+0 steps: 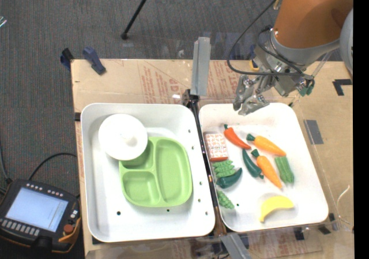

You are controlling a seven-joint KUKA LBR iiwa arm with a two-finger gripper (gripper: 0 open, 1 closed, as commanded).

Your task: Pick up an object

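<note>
The surface (138,79) carries two white bins side by side. The left bin (92,194) holds a green divided tray (164,180) with a white round bowl (123,136) overlapping its upper left corner. The right bin (305,194) holds the toy food. The arm (308,7), grey with an orange band, comes in from the upper right, and its gripper (248,105) hangs over the right bin's far edge with its fingers a little apart and nothing between them.

Beneath and just in front of the gripper lies a red-orange pepper (236,136). To its left, near the bin's left wall, is a small patterned box (217,145). Right of the pepper lie two carrots (266,145) (268,171), a dark green pepper (251,164) between them, and a light green pod (284,169) to the right. Below the box sit pea pods (225,166), a dark green piece (230,179) touching them, and a small green piece (225,200). A yellow banana (275,206) lies nearest the front, apart from the rest.
</note>
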